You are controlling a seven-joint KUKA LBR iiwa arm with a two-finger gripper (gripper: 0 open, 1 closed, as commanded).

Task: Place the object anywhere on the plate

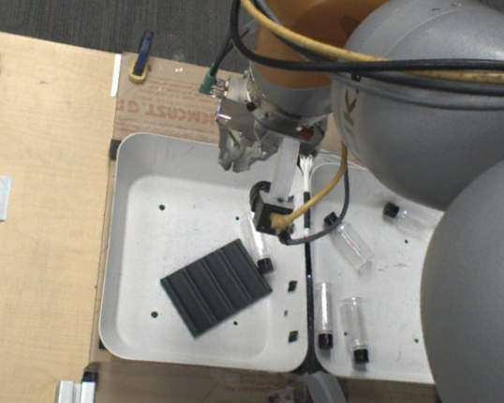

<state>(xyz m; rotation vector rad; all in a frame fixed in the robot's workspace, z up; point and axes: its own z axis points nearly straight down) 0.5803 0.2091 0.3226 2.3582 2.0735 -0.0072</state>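
The grey metal two-finger gripper (pixel 238 151), whether open or closed impossible to tell, is hanging near the clear black-capped plastic vial (pixel 253 242), seemingly targeting it for the black ribbed rectangular plate (pixel 217 287) just beside.

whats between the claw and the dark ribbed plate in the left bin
Camera view: bare floor of the left bin separates the claw and the plate. A clear black-capped vial sits just aside, by the plate's top right corner.

tool (pixel 238 154) over left bin (pixel 148 227) rear | ribbed black plate (pixel 217 287) inside | vials (pixel 353 324) in right bin (pixel 398 295)
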